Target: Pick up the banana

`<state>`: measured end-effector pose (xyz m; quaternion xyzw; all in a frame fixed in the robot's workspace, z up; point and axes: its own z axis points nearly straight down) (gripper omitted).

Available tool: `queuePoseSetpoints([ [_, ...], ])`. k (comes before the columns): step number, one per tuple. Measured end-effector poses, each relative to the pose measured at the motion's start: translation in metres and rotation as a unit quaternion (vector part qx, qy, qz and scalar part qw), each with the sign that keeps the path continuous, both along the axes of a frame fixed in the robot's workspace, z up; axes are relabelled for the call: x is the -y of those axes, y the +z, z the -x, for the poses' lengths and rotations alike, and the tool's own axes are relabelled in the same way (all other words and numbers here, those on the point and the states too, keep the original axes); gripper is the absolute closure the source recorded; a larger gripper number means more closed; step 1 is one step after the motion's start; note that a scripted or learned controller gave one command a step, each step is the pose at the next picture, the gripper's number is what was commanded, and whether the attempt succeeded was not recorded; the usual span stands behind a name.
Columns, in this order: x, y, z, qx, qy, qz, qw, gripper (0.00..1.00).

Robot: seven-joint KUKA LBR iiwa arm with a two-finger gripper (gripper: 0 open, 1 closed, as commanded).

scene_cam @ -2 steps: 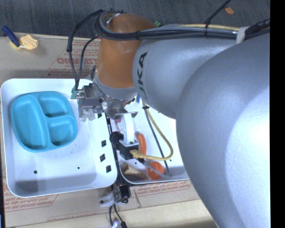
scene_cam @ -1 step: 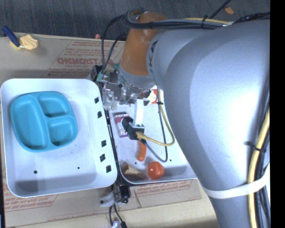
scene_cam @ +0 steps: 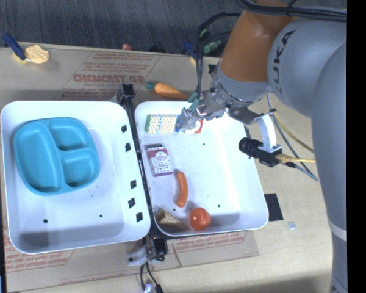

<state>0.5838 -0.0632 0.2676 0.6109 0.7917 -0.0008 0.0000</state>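
The two-finger gripper [scene_cam: 190, 119] is seen just right of the frame's centre and above it, low over the upper left corner of the right-hand shallow white bin [scene_cam: 251, 191]. Its tip is blurred, so whether it is parted or closed cannot be told, and nothing is seen held in it. Just to its left lies a flat pale yellow-green patterned packet [scene_cam: 161, 124]. Below that a small dark red packet [scene_cam: 160, 161] is found, then an orange-red sausage-shaped piece [scene_cam: 181, 188] and a round red tomato [scene_cam: 199, 218].

The banana cannot be picked out with certainty. It is perhaps the pale brownish lump [scene_cam: 169, 220] against the bin's lower wall, touching the tomato and well apart from the gripper.

A wrong grasp is judged to be the main risk, because the gripper is placed nearest the patterned packet. If the lump is indeed the target, a closing grip could be blocked by the bin wall and the tomato pressed against it, or the tomato could be taken instead.

On the grey arm [scene_cam: 305, 60] part of the word "KUKA" is read. The brown cardboard sheet [scene_cam: 79, 66] under the bins is printed in red with what is read as "CHEMCAST GP"; the smaller lines cannot be made out.
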Motion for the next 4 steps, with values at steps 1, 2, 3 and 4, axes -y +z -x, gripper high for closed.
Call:
queuePoseSetpoints([
  [1, -0.111, -0.077, 0.014, -0.002, 0.013, -0.0009, 0.9999, 1.00],
  [2, -0.088, -0.044, -0.024, -0.001, -0.019, -0.0003, 0.9998, 1.00],
  [3, -0.052, -0.060, -0.073, 0.000, -0.139, -0.0001, 0.9903, 1.00],
  [4, -0.127, 0.048, -0.073, 0.000, -0.050, -0.0009, 0.9988, 1.00],
])
